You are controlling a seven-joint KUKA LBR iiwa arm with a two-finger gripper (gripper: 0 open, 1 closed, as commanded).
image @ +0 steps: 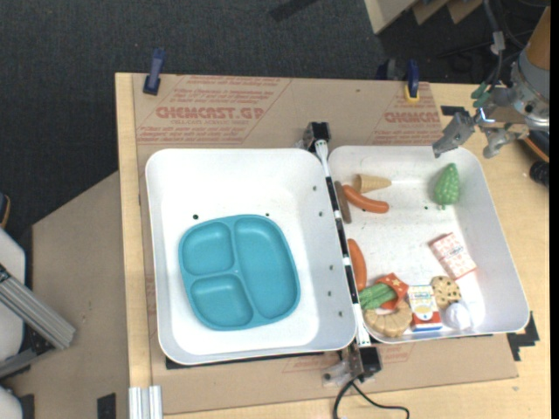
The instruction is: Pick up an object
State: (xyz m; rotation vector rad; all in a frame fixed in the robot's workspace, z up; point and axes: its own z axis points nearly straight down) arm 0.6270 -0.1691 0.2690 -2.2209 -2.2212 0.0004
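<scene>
Toy food waits in the right bin; the arm hovers above its far corner.

A bumpy green toy (447, 184) lies near that corner, likely light and stiff, best pinched across its narrow sides. Above it the gripper (472, 135) holds its fingers spread wide, gripping nothing. A blue tray (239, 270) sits in the left bin (166, 234).

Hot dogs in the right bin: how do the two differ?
The upper hot dog lies out in the open floor of the right bin, slanting across it; the lower hot dog runs along the bin's left wall, nearly straight up the view. The upper one sits just below a cone; the lower one ends near the food pile. Both are orange-red, elongated and lying flat.
</scene>
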